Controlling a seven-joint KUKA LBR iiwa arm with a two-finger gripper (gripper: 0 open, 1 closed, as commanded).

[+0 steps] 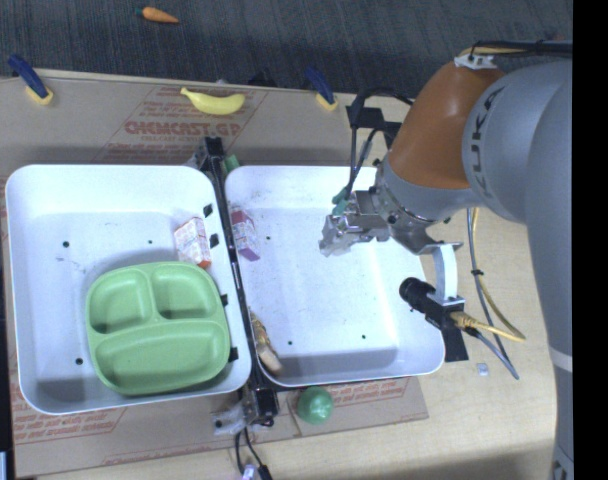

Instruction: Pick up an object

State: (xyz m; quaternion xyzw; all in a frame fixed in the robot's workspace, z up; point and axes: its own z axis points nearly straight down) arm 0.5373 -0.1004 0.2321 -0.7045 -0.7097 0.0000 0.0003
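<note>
We see the grey arm [514, 138] with its orange band reaching in from the right, its tool [336, 236] low over the upper right part of the right bin [324, 363]. We cannot tell how the tool stands, apart or together, since the wrist hides most of it, and we see nothing clamped in it.

The nearest loose object in that bin is a small packet [242, 232] with red and purple print, lying at the bin's upper left corner, well apart from the tool. In the left bin [34, 268] a green divided tray [159, 326] sits at the lower right, and a red and white packet [192, 240] lies just above it near the shared wall. A yellow banana [214, 99] rests on the cardboard above the bins, and a green ball [315, 404] lies just below the right bin on the table [504, 418]. An orange carrot-like piece [160, 14] lies on the floor beyond.
</note>
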